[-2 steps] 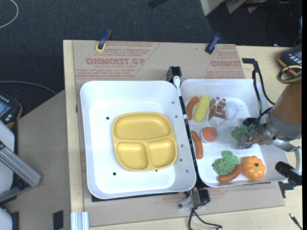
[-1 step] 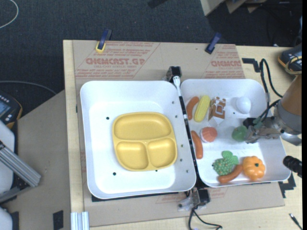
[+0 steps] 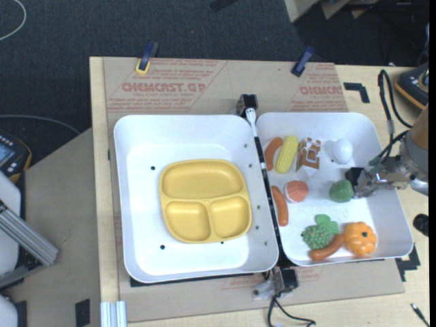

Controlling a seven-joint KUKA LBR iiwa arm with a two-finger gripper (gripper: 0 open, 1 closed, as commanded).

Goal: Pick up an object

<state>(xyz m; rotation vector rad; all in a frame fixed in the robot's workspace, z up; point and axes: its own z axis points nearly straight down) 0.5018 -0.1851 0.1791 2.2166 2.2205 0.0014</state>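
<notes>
The left bin holds a yellow divided tray. The right bin, at the frame's right, holds toy foods; the end effector touches a green ball, grip state unclear.

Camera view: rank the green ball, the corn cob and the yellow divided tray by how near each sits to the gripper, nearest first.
1. Green ball, in the right bin, right beside the gripper.
2. Corn cob, at the right bin's left side.
3. Yellow divided tray, in the left bin.
</notes>
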